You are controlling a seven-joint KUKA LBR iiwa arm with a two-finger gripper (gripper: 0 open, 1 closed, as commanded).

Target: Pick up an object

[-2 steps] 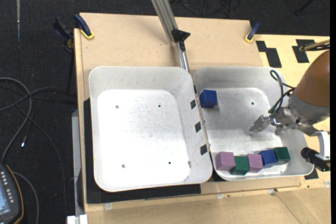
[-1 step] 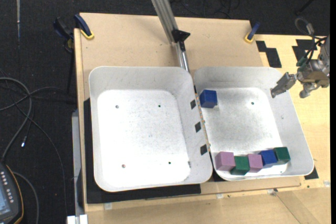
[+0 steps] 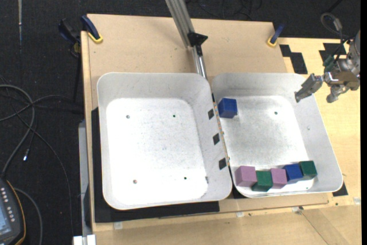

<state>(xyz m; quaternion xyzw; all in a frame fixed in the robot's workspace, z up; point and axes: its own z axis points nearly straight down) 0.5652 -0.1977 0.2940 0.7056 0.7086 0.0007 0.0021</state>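
The pincer (image 3: 321, 92) hangs at the right bin's (image 3: 269, 80) upper right rim, at about two o'clock on that bin, its two fingers spread wide apart with nothing between them. One finger (image 3: 307, 88) juts over the rim toward the bin's inside.

Well apart from it, toward nine o'clock, a blue cube (image 3: 227, 107) sits alone near the bin's left wall. Toward six o'clock from the pincer, along the bin's near wall, five cubes lie in a touching row: a purple cube (image 3: 246, 175), a green cube (image 3: 264, 179), a second purple cube (image 3: 278, 176), a second blue cube (image 3: 294, 171) and a second green cube (image 3: 308, 168). The left bin (image 3: 109, 94) lies beside it on the counter (image 3: 143, 43).
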